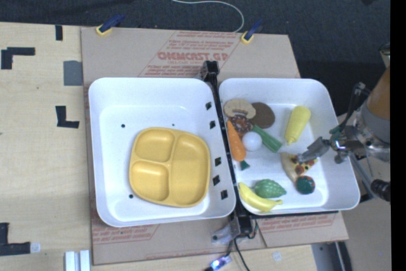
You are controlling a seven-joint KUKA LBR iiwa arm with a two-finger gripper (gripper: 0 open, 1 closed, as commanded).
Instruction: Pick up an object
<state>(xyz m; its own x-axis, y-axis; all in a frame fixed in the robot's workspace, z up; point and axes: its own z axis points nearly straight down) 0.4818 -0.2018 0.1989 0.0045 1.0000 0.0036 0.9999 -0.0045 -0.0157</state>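
Approach step of a pick: reaching in from the right over the right bin (339, 136), nothing lifted yet.

Nearest, in that bin's near corner: a yellow banana (257, 199) touching a green bumpy piece (269, 188); just right of these, a dark green ball (306, 185) and a small pizza slice (298, 166). Directly above the slice, the gripper (315, 150), dark tip slanting left; jaws too small and dim to judge, so cannot tell whether apart or together, and nothing seen between them. Probable target by closeness: the slice, flat, tan with dark specks, lying on the bin floor. Next move likely calls for a straight descent and a firm close on its thin edge. Farther: orange carrot (236, 143), white ball (252, 141), yellow corn (297, 124), brown disc (262, 115). Left bin (108, 105): a yellow divided plate (170, 166).
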